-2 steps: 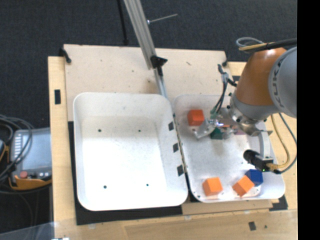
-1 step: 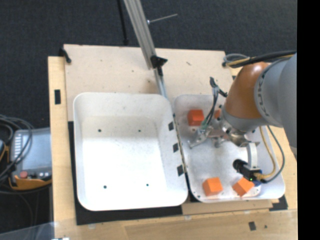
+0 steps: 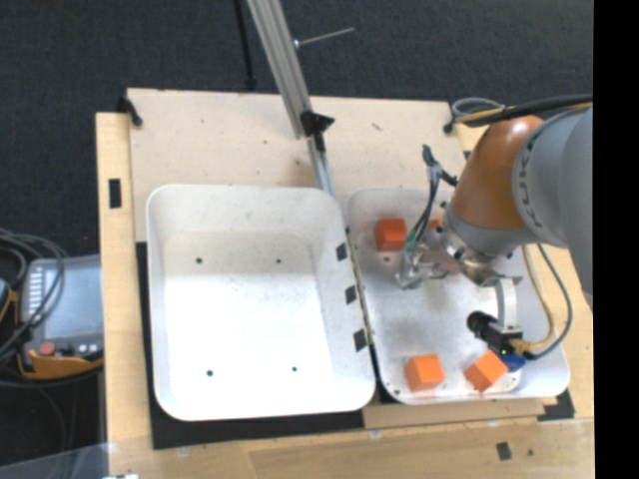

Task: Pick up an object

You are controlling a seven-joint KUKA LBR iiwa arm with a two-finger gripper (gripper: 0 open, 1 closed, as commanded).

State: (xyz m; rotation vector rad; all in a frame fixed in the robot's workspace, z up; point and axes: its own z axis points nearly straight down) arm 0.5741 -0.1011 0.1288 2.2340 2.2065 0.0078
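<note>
A grey arm's two-finger metal gripper [image 3: 411, 275] hangs low in the right shallow white plastic bin [image 3: 539, 382], just below-right of a small orange cube [image 3: 390, 234], apparently positioned to grasp it.

A pale wooden surface [image 3: 250, 138] stands on dark grey carpet floor [image 3: 120, 28]. A slanted aluminium post [image 3: 280, 53] rises from its far side. At the left, cables lie beside a grey handheld control unit [image 3: 55, 317].

Three orange blocks [image 3: 390, 234], right bin [image 3: 384, 297]
</note>
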